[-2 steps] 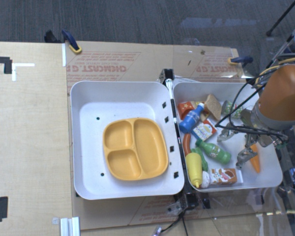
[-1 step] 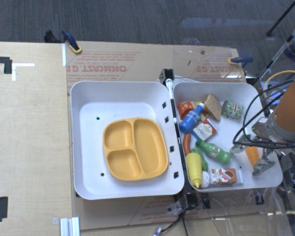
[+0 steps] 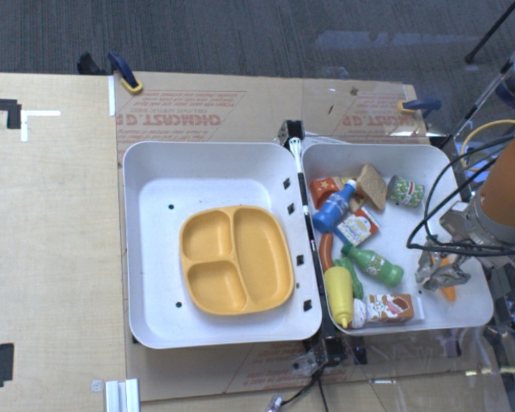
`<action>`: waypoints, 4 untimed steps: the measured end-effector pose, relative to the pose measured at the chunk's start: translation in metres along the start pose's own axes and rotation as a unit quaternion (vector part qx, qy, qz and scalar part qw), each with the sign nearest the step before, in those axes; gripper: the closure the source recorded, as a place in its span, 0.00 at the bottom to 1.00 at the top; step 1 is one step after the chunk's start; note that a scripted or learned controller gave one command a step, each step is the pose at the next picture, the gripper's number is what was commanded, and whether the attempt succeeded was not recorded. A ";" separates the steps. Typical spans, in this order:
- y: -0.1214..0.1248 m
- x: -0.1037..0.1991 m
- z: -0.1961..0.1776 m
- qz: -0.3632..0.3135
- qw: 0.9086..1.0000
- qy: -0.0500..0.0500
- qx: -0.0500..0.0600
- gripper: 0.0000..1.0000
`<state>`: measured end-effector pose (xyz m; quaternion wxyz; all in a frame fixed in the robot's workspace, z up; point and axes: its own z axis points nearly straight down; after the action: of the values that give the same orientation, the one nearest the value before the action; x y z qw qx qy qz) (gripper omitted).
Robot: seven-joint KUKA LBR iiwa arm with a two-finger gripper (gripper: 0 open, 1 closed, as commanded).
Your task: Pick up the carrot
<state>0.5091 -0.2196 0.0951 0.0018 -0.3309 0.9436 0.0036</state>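
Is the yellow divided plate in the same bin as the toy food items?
No, the yellow divided plate lies alone in the left bin, while the toy food sits in the right bin.

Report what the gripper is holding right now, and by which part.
The gripper sits low over the carrot at the right bin's right side. Orange shows at the fingers, but whether they hold it, or where, cannot be told.

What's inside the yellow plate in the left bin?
The yellow plate in the left bin has three compartments, and all three look bare, just yellow bottoms showing. What lies beneath the plate is covered, so that cannot be seen.
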 end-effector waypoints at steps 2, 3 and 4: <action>-0.001 -0.003 -0.006 0.001 1.000 -0.002 -0.001 1.00; -0.001 -0.003 -0.006 0.001 1.000 -0.002 -0.001 0.00; -0.001 -0.005 -0.012 0.003 1.000 -0.004 -0.002 1.00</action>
<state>0.5141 -0.2175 0.1074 0.0047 -0.3284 0.9445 0.0065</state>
